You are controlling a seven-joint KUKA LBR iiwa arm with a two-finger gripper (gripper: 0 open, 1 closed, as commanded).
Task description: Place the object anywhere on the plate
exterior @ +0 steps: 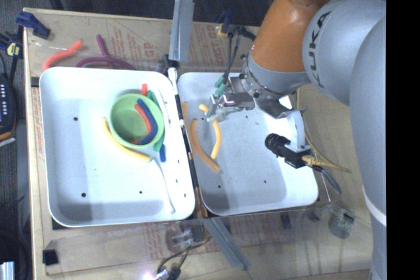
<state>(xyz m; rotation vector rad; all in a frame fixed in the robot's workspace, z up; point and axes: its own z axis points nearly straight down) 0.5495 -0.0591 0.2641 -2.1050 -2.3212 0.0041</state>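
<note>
Green, round and smooth, the plate [134, 120] is seated in the left bin [79, 193]; whether the gripper [220, 100] is open cannot be told.

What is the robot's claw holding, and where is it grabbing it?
It cannot be told. The gripper hangs over the right bin, right by the top of a yellow curved piece, but its fingertips are too small to read.

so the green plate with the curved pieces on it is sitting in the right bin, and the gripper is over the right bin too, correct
Not quite. The camera view shows the green plate in the left bin, not the right one. The gripper is indeed over the right bin.
</note>
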